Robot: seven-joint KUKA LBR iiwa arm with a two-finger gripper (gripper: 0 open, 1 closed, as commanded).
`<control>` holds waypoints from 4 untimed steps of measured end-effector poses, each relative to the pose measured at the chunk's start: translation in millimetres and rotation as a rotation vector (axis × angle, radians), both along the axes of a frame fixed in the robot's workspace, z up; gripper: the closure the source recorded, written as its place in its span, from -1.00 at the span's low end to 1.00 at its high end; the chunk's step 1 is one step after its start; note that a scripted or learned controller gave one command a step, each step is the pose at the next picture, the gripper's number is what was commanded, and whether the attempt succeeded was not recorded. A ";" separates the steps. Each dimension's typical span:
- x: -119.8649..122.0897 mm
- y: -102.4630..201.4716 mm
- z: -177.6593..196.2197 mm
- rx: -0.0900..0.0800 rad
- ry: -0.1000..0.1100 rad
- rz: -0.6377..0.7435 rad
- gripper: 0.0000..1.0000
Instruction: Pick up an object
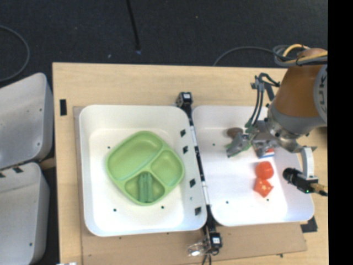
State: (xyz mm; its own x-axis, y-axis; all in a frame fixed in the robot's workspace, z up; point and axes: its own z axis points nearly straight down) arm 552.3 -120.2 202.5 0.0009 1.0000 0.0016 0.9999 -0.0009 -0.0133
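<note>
My jaws [238, 146], whether apart or together I cannot tell, hang over the right bin [220, 206] toward the worktop's right edge, near two orange blocks [264, 178].

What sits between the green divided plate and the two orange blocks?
In the camera view, the bins' meeting rims and bare white floor separate the green divided plate from the orange blocks.

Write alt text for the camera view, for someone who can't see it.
A grey-and-orange robot arm reaches from the right, its gripper over the right bin near two orange-red objects. The left bin holds a green divided plate.
</note>
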 end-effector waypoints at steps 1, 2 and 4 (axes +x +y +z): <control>3.0 0.0 7.4 -0.002 -0.014 0.002 -1.00; 4.7 0.7 -34.9 -0.002 -0.011 0.000 -1.00; 11.6 5.8 -102.3 -0.002 -0.012 -0.006 -1.00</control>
State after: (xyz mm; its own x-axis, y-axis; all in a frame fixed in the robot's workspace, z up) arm 563.9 -114.4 100.2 0.0067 1.0000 -0.0008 1.0000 -0.0067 -0.0016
